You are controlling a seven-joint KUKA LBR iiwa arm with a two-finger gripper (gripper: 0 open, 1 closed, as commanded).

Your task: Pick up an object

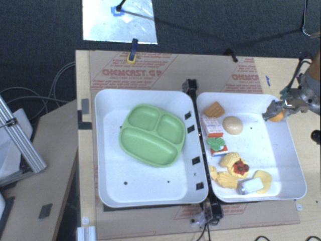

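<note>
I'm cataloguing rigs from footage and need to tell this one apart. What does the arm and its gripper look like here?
At the picture's right edge the arm shows a grey metallic wrist with an orange-brown band above it. The gripper is a small, dark grey and silver piece with an orange patch at its tip. A thin dark cable loops above it.

High slanted overhead (fixed); both bins [150, 97]

Two bins side by side on bench. Left bin [108, 185] holds a divided plate [152, 134], roughly centred. Right bin [291, 159] holds a cluster of toy foods along its left side: bread piece [213, 109] at the back, round roll [232, 125] just right of it, carton [214, 128] below, pizza piece [234, 165] and banana [262, 177] toward the front. Gripper [277, 112] at the right bin's back right edge.
</note>
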